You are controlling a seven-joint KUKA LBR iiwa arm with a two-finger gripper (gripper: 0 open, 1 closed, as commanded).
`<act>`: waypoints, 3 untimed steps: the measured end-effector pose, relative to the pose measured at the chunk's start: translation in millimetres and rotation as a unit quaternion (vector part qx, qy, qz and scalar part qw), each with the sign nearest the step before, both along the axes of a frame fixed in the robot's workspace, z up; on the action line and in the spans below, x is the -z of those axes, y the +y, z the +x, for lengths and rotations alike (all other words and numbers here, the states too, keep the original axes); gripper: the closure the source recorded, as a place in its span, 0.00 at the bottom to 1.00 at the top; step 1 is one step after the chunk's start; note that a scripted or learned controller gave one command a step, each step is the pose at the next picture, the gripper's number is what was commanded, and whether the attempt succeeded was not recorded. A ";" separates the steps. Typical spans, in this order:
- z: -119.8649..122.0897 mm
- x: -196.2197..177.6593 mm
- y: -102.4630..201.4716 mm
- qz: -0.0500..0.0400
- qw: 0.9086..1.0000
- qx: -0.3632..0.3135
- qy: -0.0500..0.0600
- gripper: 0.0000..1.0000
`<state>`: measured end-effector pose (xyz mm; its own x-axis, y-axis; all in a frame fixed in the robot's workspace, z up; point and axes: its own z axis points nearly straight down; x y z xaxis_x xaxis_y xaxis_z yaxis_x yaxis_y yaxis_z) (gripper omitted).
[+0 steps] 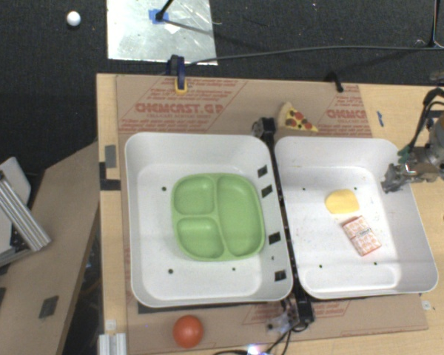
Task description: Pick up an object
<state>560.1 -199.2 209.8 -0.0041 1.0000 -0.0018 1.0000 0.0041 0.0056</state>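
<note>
"CHEMCAST GP" is printed on the board point(185, 109); pink packet point(361, 236) lies diagonally in right bin point(411, 272); gripper point(397, 174) state unclear.

Tabletop point(111, 198): light wood, covered in the middle by a brown cardboard sheet point(229, 102) printed with red lettering. On the sheet: two shallow white bins side by side, touching, left bin point(144, 272) and right bin point(414, 261). Pizza-slice toy point(297, 118) just behind the bins' junction. Orange ball point(188, 330) near the left bin's front edge. Blue-and-yellow clamp point(177, 72) at the sheet's rear edge.
</note>
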 end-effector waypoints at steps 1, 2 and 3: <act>16.2 -13.0 51.5 0.001 1.000 -0.003 0.000 1.00; 31.1 -23.8 104.3 0.002 1.000 -0.003 0.001 1.00; 41.3 -14.9 165.1 0.002 1.000 -0.003 0.002 1.00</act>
<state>601.4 -34.1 224.6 -0.0105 0.9999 0.0025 0.9999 0.0105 0.0024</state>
